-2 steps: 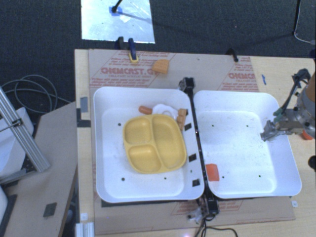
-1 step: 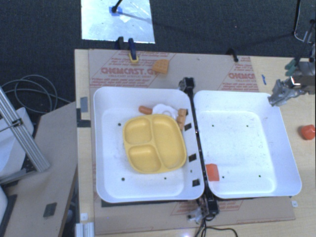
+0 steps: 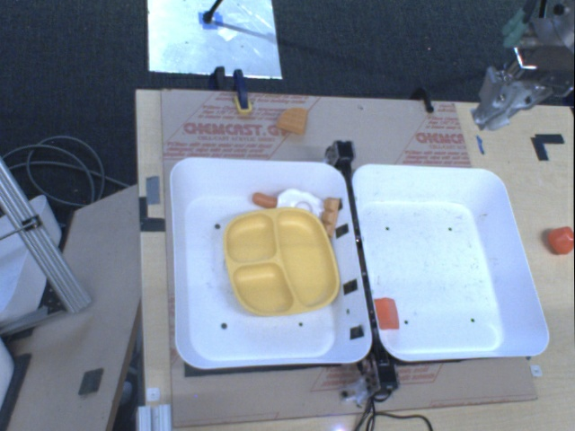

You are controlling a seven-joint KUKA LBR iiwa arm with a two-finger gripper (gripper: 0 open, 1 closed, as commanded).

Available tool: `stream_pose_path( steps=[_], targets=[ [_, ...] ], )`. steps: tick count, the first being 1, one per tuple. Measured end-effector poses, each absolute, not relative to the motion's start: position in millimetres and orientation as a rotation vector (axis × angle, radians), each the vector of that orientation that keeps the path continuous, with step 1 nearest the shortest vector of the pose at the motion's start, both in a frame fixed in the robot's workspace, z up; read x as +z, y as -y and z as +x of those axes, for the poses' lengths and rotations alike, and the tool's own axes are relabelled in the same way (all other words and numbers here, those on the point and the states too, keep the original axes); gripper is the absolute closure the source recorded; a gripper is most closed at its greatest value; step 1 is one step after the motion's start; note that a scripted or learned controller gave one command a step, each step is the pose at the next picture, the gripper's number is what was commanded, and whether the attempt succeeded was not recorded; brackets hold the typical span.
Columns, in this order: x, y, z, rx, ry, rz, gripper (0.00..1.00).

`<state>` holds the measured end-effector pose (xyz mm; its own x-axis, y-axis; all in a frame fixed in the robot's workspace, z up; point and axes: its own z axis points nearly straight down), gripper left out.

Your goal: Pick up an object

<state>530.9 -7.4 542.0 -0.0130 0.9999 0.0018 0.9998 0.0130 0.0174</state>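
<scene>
One camera hangs fixed above the bench [image 3: 512, 151], looking down at a slant from the near side. It sits far enough back to take in both white bins whole: the left bin [image 3: 193, 268] and the right bin [image 3: 503, 241] lie side by side across the middle of the view. Dark floor [image 3: 72, 43] shows beyond the far edge, and the arm's tool [image 3: 503, 92] enters at upper right.
</scene>
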Motion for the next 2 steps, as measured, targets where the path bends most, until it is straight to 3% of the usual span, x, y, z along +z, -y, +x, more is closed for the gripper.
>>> stream_pose_path(
  steps=[1,2],
  targets=[
    [535,12,529.7,0.004,-2.225,2.214,0.00],
    [536,82,484.3,0.002,-2.213,2.226,0.00]
  ],
)
